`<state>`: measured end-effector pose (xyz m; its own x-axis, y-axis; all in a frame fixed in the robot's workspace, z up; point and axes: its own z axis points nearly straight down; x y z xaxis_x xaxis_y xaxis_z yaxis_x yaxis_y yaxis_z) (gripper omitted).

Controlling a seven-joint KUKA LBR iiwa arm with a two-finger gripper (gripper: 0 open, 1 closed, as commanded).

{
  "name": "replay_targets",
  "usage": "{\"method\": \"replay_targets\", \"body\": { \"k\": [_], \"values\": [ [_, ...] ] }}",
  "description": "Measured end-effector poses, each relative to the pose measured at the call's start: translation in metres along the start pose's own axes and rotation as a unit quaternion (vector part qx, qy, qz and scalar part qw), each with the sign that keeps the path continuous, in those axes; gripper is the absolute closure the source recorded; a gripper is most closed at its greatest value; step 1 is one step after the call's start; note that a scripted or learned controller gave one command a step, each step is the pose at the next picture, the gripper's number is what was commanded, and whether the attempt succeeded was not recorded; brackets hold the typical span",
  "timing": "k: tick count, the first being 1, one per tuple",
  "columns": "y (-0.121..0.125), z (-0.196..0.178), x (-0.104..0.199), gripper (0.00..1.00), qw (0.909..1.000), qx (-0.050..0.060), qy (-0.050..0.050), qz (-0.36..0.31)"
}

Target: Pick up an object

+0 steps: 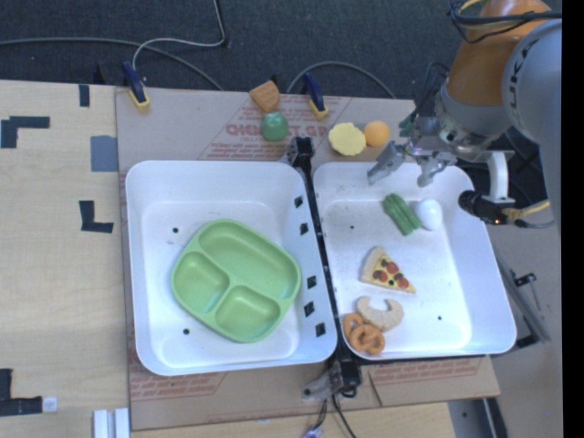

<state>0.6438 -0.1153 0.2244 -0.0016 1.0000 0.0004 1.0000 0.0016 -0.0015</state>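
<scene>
My gripper (406,170) hangs over the back of the right bin (474,272), fingers spread open with nothing between them. Just below it lie a green cylinder-shaped toy (399,213) and a white egg-like piece (428,213), side by side. Farther toward the front of that bin sit a pizza slice toy (387,271), a pale cookie-like piece (380,313) and a brown pretzel (364,336).
The left bin (155,199) holds a green divided plate (236,280). Behind the bins on the cardboard lie an orange-brown block (265,95), a green ball (274,127), a yellow piece (347,139) and an orange ball (377,133). Clamps and cables sit at the back.
</scene>
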Motion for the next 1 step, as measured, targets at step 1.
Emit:
{"method": "replay_targets", "body": {
  "k": [1],
  "values": [
    [-0.0525,0.1325,-0.0069,0.00,1.0000,0.001,0.000,0.001]
  ]
}}
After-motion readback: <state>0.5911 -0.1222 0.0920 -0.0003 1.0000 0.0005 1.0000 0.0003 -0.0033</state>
